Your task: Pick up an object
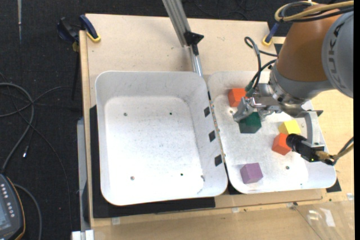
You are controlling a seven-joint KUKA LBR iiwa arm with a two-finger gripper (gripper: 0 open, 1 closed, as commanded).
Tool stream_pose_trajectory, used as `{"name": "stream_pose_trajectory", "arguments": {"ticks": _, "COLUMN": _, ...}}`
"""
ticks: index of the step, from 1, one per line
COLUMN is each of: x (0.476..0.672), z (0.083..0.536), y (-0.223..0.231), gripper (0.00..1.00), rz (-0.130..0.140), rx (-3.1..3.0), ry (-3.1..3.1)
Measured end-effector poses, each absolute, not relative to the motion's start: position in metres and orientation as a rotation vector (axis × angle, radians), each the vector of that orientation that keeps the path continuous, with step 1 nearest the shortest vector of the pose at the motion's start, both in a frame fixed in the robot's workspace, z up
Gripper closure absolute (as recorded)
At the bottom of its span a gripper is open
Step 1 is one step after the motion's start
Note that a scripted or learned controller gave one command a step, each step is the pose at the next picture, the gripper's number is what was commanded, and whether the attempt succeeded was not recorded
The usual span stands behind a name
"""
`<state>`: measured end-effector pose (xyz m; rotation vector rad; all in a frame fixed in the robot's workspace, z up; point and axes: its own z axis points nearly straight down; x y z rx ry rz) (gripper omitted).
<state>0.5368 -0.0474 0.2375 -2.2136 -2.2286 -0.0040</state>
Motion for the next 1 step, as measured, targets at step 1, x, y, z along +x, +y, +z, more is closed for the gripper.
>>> {"name": "stream_pose_trajectory", "arguments": {"ticks": 1, "x": 0.6059, "z": 0.2142, "y": 0.0120, "gripper": 1.00, "rz": -0.005, "rx": -2.212, "ry": -2.233}}
